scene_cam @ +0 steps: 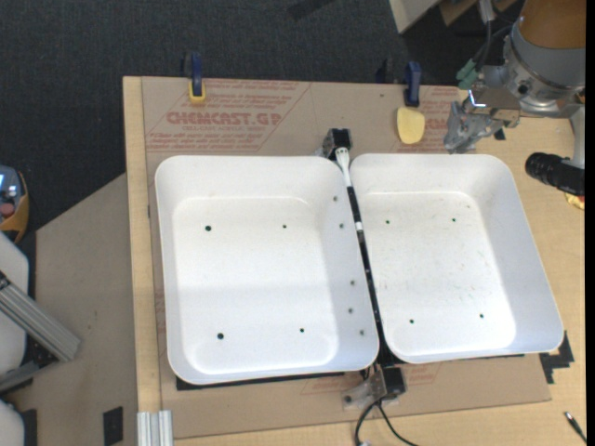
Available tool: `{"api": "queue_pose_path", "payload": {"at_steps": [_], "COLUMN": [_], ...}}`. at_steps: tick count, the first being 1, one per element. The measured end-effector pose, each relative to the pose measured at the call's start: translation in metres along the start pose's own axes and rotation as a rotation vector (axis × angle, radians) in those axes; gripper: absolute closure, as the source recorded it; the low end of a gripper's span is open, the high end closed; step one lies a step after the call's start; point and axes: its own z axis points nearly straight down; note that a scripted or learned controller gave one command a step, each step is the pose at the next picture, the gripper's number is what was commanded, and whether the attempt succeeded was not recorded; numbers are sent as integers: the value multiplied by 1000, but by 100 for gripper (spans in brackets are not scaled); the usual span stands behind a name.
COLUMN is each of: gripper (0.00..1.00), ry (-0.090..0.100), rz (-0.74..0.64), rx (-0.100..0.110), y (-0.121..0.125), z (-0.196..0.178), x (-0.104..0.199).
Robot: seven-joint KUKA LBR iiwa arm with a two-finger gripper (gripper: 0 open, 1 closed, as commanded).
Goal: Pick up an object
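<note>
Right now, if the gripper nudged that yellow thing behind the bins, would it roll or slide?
The yellow thing looks small and rounded with a flatter base, so it would probably slide or tip rather than roll far. It seems light for its size. It lies on bare board, so little would stop it.

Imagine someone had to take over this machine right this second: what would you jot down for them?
Gripper: hanging above the bench just behind the right bin's far rim, beside a small yellow object. Whether its fingers are open or shut cannot be made out, and nothing can be seen held in them.
Things: the yellow object lies on the board outside both bins, near a blue clamp. The left bin sits alongside the right one.
Done: no pick yet.
Left: grasp an object and lift it.
</note>
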Motion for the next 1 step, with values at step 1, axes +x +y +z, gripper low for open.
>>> {"api": "queue_pose_path", "payload": {"at_steps": [1], "gripper": [100], "ry": [3], "rz": [-9], "rx": [9], "y": [-13], "z": [82], "x": [77]}}
